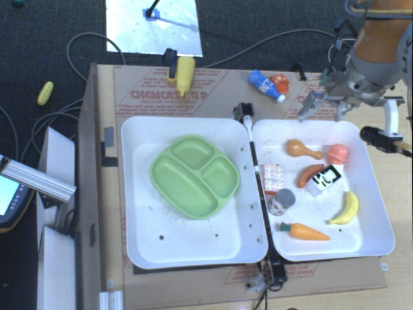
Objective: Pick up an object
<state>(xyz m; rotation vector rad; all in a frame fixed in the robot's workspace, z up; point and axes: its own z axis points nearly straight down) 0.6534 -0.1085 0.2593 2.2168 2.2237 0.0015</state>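
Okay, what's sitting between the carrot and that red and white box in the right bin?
In the camera view, a small can lies on its side between the carrot and the red and white box.

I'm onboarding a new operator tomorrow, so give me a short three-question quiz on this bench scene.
1. True or false: the green divided plate lies in the same bin as the banana.
2. Which lies nearest the bottom edge of the right bin? A) chicken drumstick B) carrot C) pink cupcake
3. Fill in: the hand hovers above the right bin's ____ rim.

Key: 1 false; 2 B; 3 top (far).
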